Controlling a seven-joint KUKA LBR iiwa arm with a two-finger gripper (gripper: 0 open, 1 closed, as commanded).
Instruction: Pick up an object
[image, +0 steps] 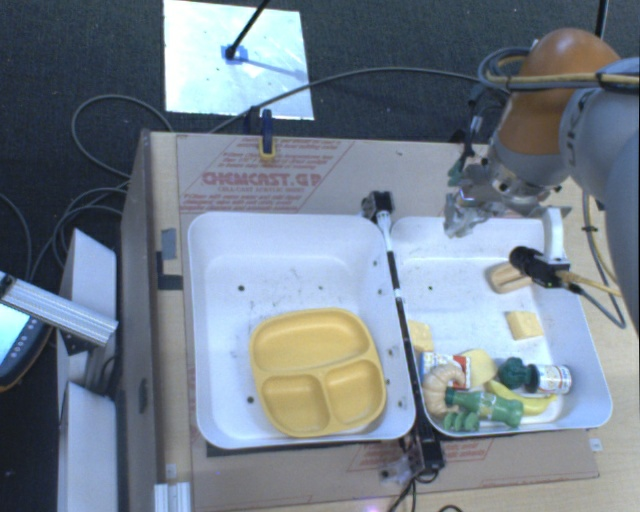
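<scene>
A small tan block (505, 278), pale brown and smooth, is being shown lying flat in the right white bin (590, 340), toward the right edge of the bench (300, 170). Near it, on the side toward the bench's near edge, a flat yellow square (524, 324) is being seen. At that bin's near end, a heap is being crowded together: a croissant-like pastry (440, 378), a green bottle (480, 408), a yellow banana (525, 402) and a small bottle with a dark green cap (535, 377). The left white bin (215, 300) is being occupied by a yellow divided plate (318, 372) with three compartments, set toward the bench's near edge. The end effector (462, 215) is being held over the right bin's far end, toward the bench's far edge, apart from every object; whether it is open or closed cannot be told.
</scene>
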